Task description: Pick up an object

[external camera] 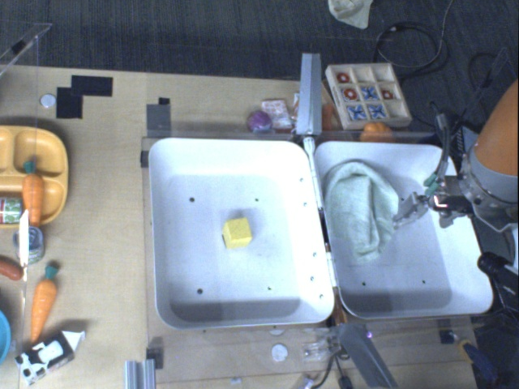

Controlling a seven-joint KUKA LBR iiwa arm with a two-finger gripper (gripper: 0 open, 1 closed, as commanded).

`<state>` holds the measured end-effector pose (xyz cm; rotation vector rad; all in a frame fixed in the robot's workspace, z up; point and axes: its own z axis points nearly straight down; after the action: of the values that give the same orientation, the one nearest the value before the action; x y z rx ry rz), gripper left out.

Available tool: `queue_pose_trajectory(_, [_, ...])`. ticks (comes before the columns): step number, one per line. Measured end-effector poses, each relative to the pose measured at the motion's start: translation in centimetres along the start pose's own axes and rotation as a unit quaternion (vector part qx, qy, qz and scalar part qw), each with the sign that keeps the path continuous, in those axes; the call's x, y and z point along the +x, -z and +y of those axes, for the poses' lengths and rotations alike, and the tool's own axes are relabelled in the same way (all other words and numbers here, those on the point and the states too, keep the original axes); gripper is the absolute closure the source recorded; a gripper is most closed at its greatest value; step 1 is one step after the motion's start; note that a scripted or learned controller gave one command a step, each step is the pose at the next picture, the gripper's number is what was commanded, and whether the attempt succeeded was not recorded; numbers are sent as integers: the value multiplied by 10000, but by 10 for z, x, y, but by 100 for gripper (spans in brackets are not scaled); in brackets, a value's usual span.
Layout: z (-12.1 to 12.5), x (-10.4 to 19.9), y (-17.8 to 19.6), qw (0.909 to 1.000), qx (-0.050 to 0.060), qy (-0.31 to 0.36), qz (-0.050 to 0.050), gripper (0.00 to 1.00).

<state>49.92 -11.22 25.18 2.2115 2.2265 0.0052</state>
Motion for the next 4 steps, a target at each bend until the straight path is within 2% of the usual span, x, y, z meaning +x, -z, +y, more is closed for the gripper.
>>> queue_pose_trajectory(1, [89, -8, -65, 10000, 2, 53, -2, 0])
queue_pose_trajectory(2, [109, -27, -154, 9999, -32, 152, -6, 0])
queue_pose_trajectory(3, [97, -26, -158, 9993, -99, 373, -21, 0])
queue_pose_trajectory(4, [83, -29, -158, 9950, -103, 991, -26, 0])
